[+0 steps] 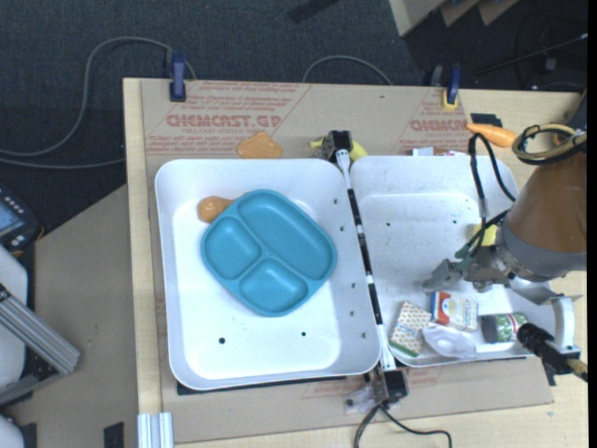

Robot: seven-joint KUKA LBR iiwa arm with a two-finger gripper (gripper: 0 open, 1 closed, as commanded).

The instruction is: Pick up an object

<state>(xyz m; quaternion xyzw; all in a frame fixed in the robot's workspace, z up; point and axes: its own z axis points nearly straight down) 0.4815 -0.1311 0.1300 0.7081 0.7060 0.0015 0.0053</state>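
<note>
White plastic right bin (410,203) is left bare at its far half; small packets (454,308) are crowded below the gripper (464,273), whose grasp cannot be told.

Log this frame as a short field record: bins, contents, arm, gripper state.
left bin: shallow white bin holding a blue three-compartment plastic tray, with a small orange object at the tray's upper left edge
right bin: shallow white bin with small packets clustered at its near edge
arm: grey arm over the right bin
gripper: above the packets, state unclear
</note>
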